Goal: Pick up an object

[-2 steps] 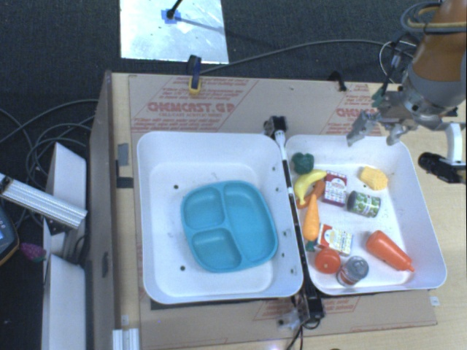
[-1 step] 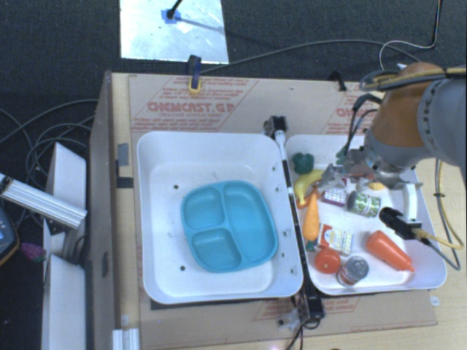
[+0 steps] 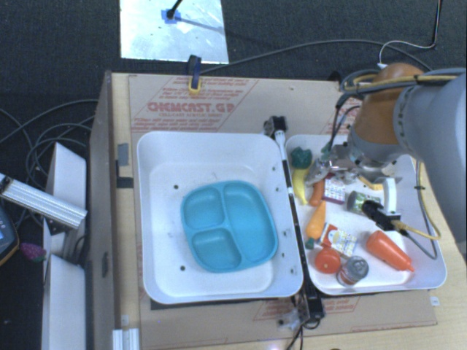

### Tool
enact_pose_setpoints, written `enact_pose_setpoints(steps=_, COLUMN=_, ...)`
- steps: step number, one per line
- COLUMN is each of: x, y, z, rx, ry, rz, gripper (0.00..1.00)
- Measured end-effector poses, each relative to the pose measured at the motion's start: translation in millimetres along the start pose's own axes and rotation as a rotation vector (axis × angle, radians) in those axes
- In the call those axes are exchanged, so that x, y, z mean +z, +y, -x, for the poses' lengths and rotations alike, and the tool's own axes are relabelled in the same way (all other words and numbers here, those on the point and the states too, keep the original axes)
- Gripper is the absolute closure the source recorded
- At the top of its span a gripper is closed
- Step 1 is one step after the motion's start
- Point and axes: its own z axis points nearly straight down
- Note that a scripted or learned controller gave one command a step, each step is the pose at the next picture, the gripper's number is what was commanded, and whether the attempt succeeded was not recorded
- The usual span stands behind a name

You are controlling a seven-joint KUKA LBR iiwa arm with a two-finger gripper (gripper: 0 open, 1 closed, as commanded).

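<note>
Resting in the left white bin is a blue three-compartment plastic plate. In the right white bin lie a yellow banana, a small orange carrot, a red tomato and a large orange cone-shaped carrot. The gripper hangs low over that bin's upper left; its opening I cannot tell.

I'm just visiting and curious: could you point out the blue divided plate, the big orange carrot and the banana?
Blue divided plate [image 3: 229,225], camera view: the ridge between its compartments.
Big orange carrot [image 3: 389,249], camera view: middle of its body.
Banana [image 3: 299,187], camera view: its yellow middle.
</note>
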Motion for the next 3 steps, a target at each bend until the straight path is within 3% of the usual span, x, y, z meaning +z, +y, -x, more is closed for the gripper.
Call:
enact_pose_setpoints(steps=1, x=-2, y=-6, z=-9, rx=0.0, ry=-0.006, rz=0.01, gripper=0.0)
enact_pose_setpoints(steps=2, x=0, y=8, z=-8, rx=0.0, ry=-0.006, rz=-0.013, gripper=0.0)
enact_pose_setpoints(steps=3, x=-2, y=-15, z=-9, rx=0.003, ry=-0.006, rz=0.009, gripper=0.0)
